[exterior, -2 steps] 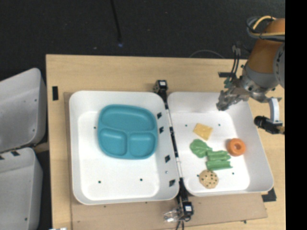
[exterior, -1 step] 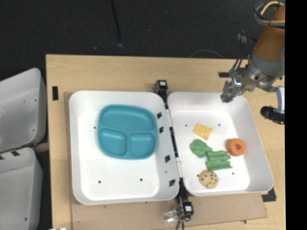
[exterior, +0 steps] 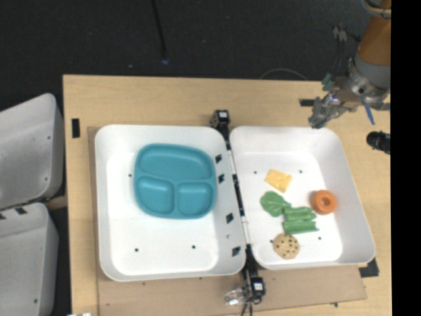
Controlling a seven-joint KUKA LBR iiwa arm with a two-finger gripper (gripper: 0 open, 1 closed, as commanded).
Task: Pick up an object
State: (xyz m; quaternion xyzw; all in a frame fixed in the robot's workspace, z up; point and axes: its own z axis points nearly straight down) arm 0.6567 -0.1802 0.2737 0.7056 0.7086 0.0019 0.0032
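The right bin [exterior: 332,150] holds a yellow cheese-like wedge [exterior: 278,180], a green leafy piece [exterior: 273,202], a green block-like piece [exterior: 300,220], an orange ring like a doughnut [exterior: 323,202] and a round speckled cookie [exterior: 286,245]. My gripper [exterior: 320,116] hangs above the bin's far right corner, well apart from all of them, with nothing seen between its tips. The arm's orange band [exterior: 376,39] rises at the top right.
The left bin [exterior: 112,242] contains a teal divided plate [exterior: 175,180]. A hinge strip with black clips [exterior: 233,199] runs between the two bins. White chair-like shapes [exterior: 26,150] stand off the bench at the left.
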